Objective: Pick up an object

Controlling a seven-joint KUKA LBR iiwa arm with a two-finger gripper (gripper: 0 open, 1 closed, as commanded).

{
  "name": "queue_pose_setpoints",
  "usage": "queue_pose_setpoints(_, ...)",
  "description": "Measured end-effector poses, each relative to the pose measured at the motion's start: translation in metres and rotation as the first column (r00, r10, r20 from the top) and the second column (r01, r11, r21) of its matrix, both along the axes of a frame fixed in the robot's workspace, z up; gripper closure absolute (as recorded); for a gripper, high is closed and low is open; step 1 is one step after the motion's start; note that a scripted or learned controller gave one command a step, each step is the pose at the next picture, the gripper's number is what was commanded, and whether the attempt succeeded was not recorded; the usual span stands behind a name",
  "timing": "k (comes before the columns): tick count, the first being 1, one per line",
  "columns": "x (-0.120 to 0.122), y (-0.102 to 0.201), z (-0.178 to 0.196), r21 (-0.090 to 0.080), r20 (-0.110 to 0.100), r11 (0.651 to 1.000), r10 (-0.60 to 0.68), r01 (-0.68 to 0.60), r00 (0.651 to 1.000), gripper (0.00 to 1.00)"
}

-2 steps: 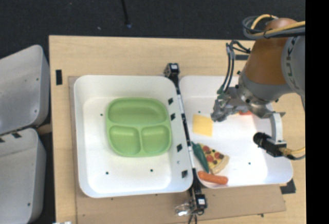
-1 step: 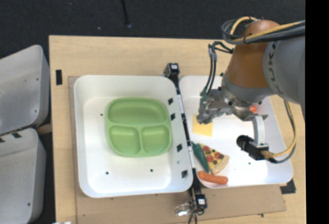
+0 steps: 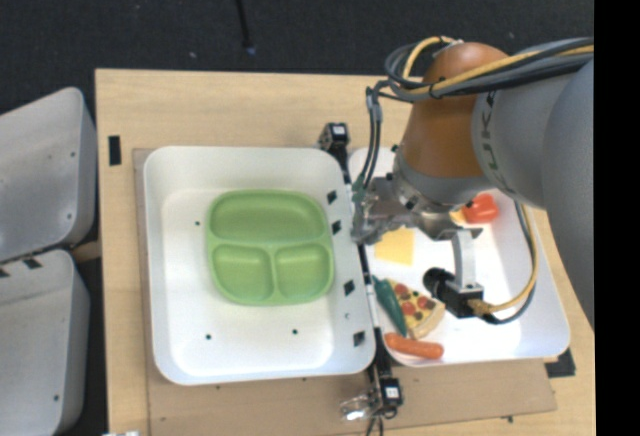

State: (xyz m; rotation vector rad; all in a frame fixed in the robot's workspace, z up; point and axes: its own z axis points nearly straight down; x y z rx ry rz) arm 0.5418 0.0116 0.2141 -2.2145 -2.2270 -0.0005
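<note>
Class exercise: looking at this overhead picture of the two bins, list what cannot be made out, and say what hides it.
- End effector: the arm's wrist covers it in the camera view.
- Red object: partly behind the arm, unidentifiable.
- Right bin: the arm covers its upper part.
- Yellow block: its top edge lies under the wrist.

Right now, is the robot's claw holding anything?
Gripper: cannot be told; it hangs over the right bin near the yellow cheese wedge.

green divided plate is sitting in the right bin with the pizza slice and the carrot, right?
Not quite. In the camera view the green divided plate lies in the left bin, alone. The pizza slice and the carrot are in the right bin, as you said.
</note>
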Motion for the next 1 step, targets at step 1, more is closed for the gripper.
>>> queue_pose_setpoints(1, -0.0145, 0.0467, 0.0083, 0.002, -0.002, 1.000, 0.002, -0.002, 1.000, 1.00)
